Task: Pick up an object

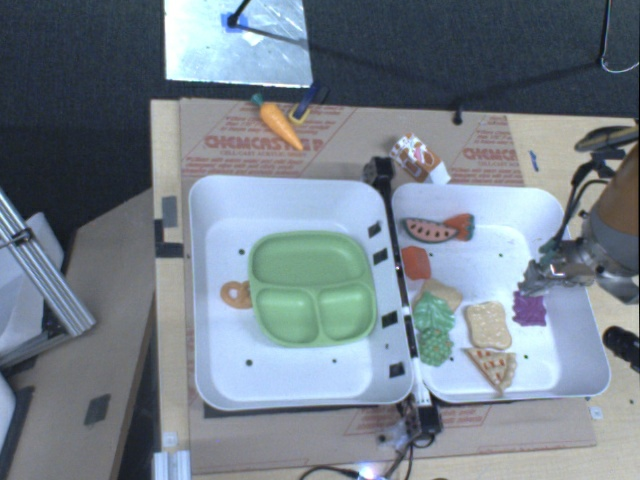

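Hand [545, 276] over R bin [575, 363], just above purple toy [530, 309]; green tray [306, 286] in L bin [215, 368]

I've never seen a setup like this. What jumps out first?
The bright green divided plate sits in the middle of the left bin. Toy foods crowd the right bin, among them a watermelon slice. At its right side the robot's tool hovers just above a purple piece.

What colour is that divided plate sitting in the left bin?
Light green; the divided plate shows plainly in the camera view, in the left bin.
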Available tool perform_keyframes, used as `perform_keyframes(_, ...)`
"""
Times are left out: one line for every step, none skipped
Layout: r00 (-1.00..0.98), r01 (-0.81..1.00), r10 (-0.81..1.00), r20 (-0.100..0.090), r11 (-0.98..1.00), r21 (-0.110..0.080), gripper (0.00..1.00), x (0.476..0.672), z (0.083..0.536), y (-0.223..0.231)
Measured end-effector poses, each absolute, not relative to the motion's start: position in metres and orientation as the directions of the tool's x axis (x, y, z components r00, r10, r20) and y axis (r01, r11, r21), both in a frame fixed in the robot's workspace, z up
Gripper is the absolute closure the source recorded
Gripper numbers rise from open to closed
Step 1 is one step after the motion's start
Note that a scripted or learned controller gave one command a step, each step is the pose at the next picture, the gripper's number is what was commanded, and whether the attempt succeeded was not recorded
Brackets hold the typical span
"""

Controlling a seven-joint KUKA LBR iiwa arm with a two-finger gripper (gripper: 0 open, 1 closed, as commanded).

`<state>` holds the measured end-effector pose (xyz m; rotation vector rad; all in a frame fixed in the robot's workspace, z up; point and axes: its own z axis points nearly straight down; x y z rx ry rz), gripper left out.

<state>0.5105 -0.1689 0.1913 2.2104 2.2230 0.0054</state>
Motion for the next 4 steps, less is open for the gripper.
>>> perform_keyframes(-0.005, 1.0, 1.0, -0.002, 0.005, 0.006, 1.0, 0.512, 0.227, -0.169)
perform_keyframes(-0.01, 1.0, 1.0, 0.002, 0.01, 0.002, 1.0, 0.517, 0.221, -0.113)
perform_keyframes(-0.011, 1.0, 1.0, 0.003, 0.011, 0.002, 1.0, 0.529, 0.218, -0.053)
perform_keyframes(-0.008, 1.0, 1.0, 0.001, 0.008, 0.003, 1.0, 0.54, 0.225, -0.033)
